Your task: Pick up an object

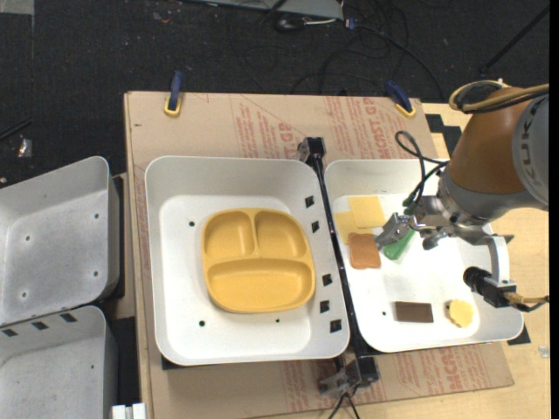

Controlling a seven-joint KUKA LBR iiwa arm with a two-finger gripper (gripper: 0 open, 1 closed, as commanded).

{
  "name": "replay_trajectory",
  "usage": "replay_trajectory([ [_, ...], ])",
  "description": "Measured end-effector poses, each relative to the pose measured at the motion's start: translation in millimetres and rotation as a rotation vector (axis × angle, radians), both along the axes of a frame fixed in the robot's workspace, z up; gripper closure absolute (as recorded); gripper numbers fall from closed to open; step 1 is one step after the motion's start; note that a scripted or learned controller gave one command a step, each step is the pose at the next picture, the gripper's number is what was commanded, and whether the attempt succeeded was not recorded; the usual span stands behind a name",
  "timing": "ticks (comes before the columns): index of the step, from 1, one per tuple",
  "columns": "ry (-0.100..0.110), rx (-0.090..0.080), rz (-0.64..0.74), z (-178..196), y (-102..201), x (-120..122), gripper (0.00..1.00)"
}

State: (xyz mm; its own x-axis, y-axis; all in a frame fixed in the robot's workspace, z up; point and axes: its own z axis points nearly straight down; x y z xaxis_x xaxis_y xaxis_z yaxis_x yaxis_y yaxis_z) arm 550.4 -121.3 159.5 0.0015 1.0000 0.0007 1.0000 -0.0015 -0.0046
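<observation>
The arm reaches in over the right bin, its orange band above the wrist, and the pincer hangs low over that bin's middle. A small green object sits right at the pincer's tip, touching it or very nearly so; whether the fingers are apart or clamped on it I cannot tell from here, since the metal parts blur together. Just beside the green object, toward the left bin, lies a brown rectangular piece, and just beyond that one, toward the far rim, a pale yellow square piece. Nearer the front rim of the right bin lie a dark brown bar and, close beside it, a small yellow lump. The left bin holds a yellow divided plate with three compartments, lying flat at its centre. Both bins rest on the cardboard-covered worktop.
</observation>
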Motion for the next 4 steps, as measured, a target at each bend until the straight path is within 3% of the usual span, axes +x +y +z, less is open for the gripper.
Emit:
replay_trajectory([
  [1,0.001,0.000,0.000,-64,-3,-1,0.00],
  [2,-0.004,-0.001,-0.001,-50,-3,0,1.00],
  [4,-0.010,-0.002,0.005,62,14,8,1.00],
])
